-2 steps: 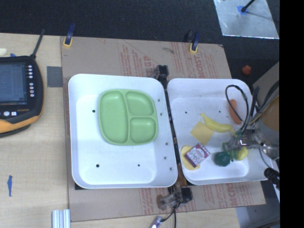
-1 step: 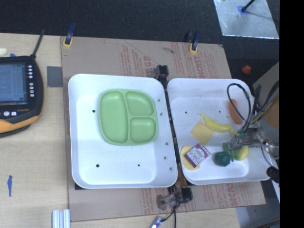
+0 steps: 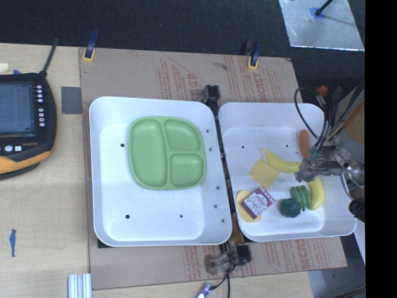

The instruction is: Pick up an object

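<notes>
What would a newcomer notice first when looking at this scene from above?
Probably the green divided plate, which lies alone in the middle of the left bin. Next comes the cluster of toy food in the right bin: a banana, a yellow cheese wedge, a small red packet and a green vegetable. The gripper is low beside the banana's right end.

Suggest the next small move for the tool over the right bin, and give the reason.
Probably a short descent straight down. The tool sits over the right bin, beside one end of the yellow banana and above the green vegetable, and no object is visibly held by it. Lowering here seems likeliest to reach the banana's end, though the exact alignment is hard to judge from this slanted view.
</notes>
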